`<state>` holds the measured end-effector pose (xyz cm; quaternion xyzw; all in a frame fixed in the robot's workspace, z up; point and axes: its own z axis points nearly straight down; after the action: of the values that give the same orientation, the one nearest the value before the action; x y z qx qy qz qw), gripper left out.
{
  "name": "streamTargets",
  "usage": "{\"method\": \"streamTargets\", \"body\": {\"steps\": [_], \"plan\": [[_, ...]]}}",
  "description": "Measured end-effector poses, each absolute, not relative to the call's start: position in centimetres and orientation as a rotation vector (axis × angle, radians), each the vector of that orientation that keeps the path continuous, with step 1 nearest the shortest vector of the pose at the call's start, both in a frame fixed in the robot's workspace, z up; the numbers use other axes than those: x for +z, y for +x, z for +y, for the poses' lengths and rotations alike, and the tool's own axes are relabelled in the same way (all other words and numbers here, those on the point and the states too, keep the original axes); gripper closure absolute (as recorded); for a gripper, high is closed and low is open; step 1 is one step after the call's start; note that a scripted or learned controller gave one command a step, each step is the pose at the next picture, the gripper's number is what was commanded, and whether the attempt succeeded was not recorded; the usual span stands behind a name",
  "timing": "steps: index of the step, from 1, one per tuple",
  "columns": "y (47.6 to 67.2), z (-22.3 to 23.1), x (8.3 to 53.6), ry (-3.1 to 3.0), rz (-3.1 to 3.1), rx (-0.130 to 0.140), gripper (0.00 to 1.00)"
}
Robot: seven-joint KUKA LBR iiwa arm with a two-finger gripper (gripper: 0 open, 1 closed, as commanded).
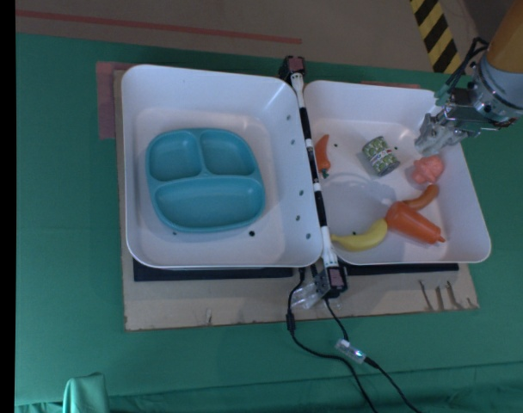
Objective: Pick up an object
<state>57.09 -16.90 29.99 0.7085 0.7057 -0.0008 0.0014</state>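
Nothing's picked up yet. The arm's end effector hovers just above the small pink rounded toy. Can't tell its grip state.

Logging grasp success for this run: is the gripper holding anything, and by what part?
Nothing is held. The gripper hangs above the pink toy in the right bin, with nothing between its fingers.
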Motion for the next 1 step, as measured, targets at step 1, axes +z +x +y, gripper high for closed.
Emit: {"method": "streamTargets", "body": {"steps": [1], "plan": [[58.14,-18.79,33.77,2.223,2.215,-0.002,1.0]]}}
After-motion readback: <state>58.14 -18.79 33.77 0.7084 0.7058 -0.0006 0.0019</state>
